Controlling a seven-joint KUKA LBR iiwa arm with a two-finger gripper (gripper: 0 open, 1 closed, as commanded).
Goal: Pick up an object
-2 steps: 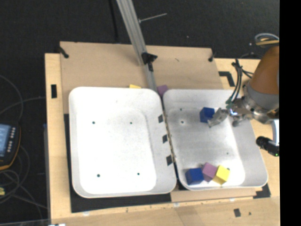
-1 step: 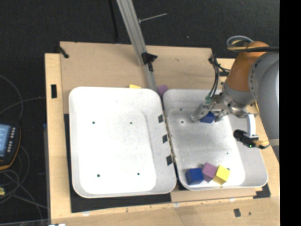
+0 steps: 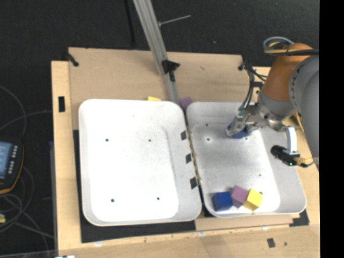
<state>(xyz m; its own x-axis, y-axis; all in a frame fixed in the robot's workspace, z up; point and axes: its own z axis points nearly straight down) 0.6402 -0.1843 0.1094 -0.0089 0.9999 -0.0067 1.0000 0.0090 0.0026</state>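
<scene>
While lowered into the right bin at its far end, hangs with the gripper close above the white floor, near the back wall. Cannot tell how wide the gripper stands: too small and too blurred at the tip. Shows a bluish patch right at that tip, but cannot tell whether it belongs to the gripper or is a thing under it; nothing clearly held. Touching the floor or just clear of it: cannot tell either.

Well apart from the gripper, at the near wall of the same bin, lie in a tight row: blue cube, purple block just beside it, yellow cube on the other side, against the purple one. All three resting on the floor.

Left bin alongside, rims meeting. Behind its back rim, a small yellow piece; at the back of the seam between the bins, a small purple piece, by the foot of a slanted metal pole.
</scene>
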